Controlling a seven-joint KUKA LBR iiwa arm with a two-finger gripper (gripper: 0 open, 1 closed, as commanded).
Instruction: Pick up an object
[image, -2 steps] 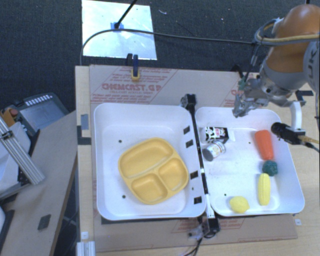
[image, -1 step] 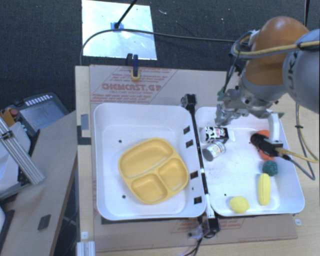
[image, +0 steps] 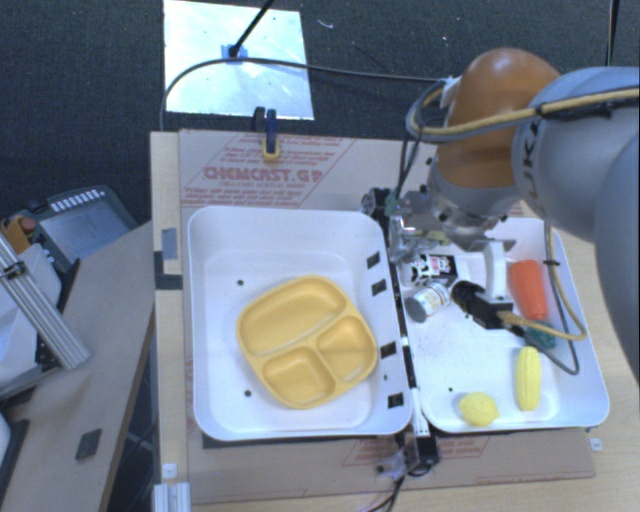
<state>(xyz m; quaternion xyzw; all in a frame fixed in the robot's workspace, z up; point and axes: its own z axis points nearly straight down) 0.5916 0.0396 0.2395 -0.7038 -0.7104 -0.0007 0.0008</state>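
While the gripper (image: 437, 262) hangs low over the right bin (image: 575, 395), its grasp impossible to judge, nothing looks lifted: the carrot (image: 528, 287), corn (image: 527, 377) and lemon (image: 478, 408) lie inside.

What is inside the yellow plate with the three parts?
Nothing: all three compartments of the yellow plate look bare. It lies in the left white bin, and the bin floor under it is covered.

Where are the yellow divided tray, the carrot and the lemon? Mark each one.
yellow divided tray (image: 300, 335), camera view, on the ridge between its compartments.
carrot (image: 529, 288), camera view, mid orange body.
lemon (image: 479, 408), camera view, centre of its rind.
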